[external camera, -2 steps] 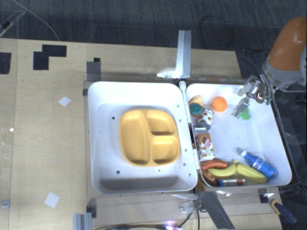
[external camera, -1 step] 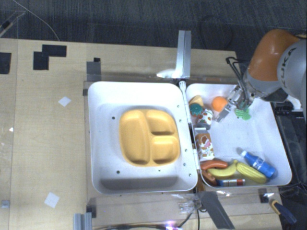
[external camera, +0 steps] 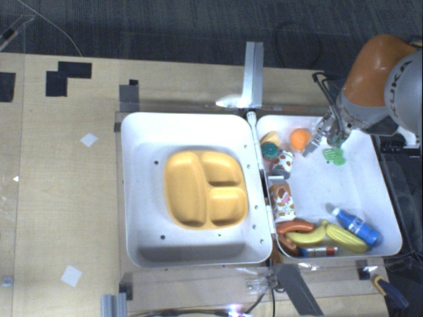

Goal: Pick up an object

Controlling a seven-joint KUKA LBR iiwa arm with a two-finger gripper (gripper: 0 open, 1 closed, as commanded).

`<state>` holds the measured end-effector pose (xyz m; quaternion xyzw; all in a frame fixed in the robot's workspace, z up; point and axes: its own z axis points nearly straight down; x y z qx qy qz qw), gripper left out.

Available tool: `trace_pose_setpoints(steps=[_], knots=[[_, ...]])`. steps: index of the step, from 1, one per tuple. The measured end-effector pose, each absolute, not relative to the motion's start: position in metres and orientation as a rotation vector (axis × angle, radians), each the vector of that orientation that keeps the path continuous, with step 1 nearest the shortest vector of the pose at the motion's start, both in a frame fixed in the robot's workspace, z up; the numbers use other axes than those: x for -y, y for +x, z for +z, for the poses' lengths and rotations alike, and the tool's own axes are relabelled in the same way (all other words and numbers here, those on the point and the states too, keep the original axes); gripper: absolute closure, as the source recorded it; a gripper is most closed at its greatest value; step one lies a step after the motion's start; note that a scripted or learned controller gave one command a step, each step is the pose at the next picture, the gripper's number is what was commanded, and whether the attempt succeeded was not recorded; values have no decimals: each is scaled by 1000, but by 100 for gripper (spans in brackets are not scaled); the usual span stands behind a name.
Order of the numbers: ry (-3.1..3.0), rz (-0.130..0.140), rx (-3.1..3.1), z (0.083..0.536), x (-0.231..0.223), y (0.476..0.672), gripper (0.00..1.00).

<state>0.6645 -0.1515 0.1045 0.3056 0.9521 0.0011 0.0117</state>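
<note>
Camera view, my pincer: my gripper [external camera: 328, 137] hangs in the upper part of the right bin [external camera: 370, 197], near its top wall. I cannot tell its state from here.
Nearest thing: a green piece [external camera: 335, 156] lies just below my tip, touching or nearly so; nothing shows pinched. I judge it the likeliest pick.
Which way it lies: from my tip, slightly down and to the view's right. It is too small for me to read a long axis.
Second option: an orange ball [external camera: 300, 139] sits just to the left of my tip, level with it, close to the green piece.
Open room: bare bin floor spreads below the green piece, toward the bin's middle, so I judge a straight drop there unhindered.
Edges: the top wall is near behind me; the right wall lies well apart from the green piece.
Crowded parts: a blue bottle [external camera: 355, 224] and a banana [external camera: 330, 235] lie far below the green piece along the bottom wall, away from my approach.
Left bin [external camera: 142, 177]: a yellow tray [external camera: 205, 189] sits in it, well apart from the green piece.
</note>
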Motion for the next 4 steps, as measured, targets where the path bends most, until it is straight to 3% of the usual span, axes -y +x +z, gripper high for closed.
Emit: trace_pose_setpoints(steps=[1,2,3,4], knots=[[1078,10,-2930,200,99,655,100],[719,0,-3045,98,157,628,100],[837,0,-3015,132,203,612,100],[834,1,-3018,131,201,612,0]])
